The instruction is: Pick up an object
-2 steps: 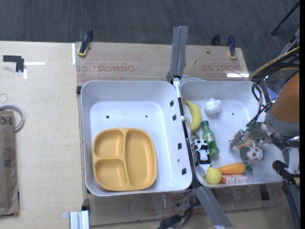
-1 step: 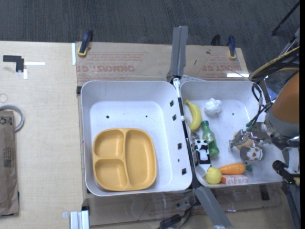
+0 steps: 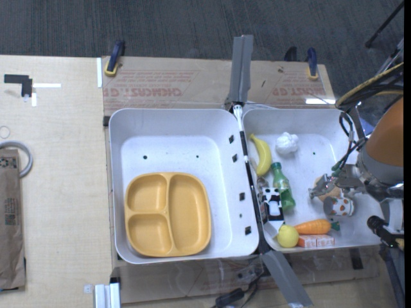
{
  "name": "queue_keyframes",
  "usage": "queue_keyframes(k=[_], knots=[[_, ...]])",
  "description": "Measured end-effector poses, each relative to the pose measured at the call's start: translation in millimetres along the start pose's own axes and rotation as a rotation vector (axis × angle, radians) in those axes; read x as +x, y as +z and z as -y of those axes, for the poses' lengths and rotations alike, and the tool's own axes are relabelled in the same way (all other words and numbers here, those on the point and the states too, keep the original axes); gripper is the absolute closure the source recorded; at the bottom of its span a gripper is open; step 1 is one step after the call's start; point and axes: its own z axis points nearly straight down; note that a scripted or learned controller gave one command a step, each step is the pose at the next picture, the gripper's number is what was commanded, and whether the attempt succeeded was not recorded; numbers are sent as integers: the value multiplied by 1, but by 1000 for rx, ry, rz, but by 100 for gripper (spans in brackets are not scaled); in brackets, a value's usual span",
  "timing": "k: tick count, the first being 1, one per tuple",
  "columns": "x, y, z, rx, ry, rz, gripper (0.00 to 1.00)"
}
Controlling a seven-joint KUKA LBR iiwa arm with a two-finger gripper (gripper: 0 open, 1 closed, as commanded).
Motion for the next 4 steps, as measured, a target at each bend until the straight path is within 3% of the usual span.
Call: queue_keyframes(k=[4], knots=[[0,0,0,0,0,0,0]])
